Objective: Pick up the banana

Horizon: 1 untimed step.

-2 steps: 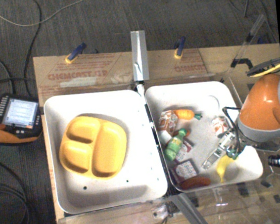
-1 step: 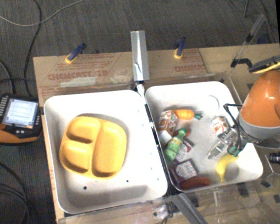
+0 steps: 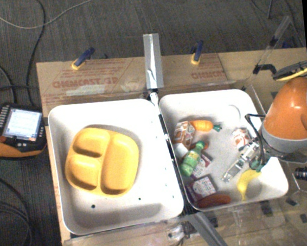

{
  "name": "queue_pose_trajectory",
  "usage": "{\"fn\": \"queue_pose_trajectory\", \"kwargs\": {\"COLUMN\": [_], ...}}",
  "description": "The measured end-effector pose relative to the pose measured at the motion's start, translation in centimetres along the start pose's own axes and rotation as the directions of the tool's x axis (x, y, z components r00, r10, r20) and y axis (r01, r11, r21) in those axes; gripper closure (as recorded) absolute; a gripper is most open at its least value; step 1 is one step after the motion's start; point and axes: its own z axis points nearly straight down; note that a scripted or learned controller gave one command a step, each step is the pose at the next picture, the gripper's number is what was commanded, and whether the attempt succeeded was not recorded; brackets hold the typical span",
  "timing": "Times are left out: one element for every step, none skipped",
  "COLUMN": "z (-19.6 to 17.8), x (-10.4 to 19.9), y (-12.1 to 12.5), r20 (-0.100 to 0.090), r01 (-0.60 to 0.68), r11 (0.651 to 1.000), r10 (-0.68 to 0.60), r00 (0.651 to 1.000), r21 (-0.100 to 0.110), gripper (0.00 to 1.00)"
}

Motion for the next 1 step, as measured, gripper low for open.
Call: {"fn": "queue_pose_trajectory", "kwargs": {"z": [1.22], "x": [-0.74], "y": [-1.02], "r20": [-0.016], "r01": [0.138], "r11": [0.99], "r10": [-0.138], "r00": [0.99], "r21": [0.003], "gripper": [0.0]}}
